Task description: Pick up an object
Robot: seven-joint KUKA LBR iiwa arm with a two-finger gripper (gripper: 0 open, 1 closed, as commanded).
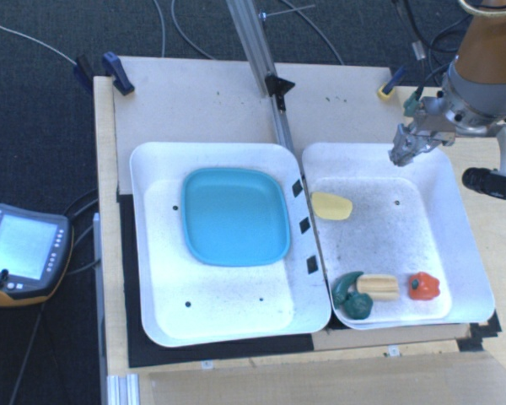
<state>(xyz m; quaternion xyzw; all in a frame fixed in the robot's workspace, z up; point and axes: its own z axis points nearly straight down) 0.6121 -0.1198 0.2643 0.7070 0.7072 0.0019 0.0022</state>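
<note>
Where the arm enters at the upper right of the frame, the claw (402, 153) hangs above the far rim of the right bin (460, 218); whether it is released or clenched cannot be told. Inside this bin, a yellow piece (331, 206) lies near the left wall. Along the near wall sit a green vegetable (352, 294), a tan block (378, 287) touching it, and a red pepper (422, 286) just beside. The left bin (156, 218) holds a blue plate (235, 216). Both bins rest on the worktop (194, 99).
</note>
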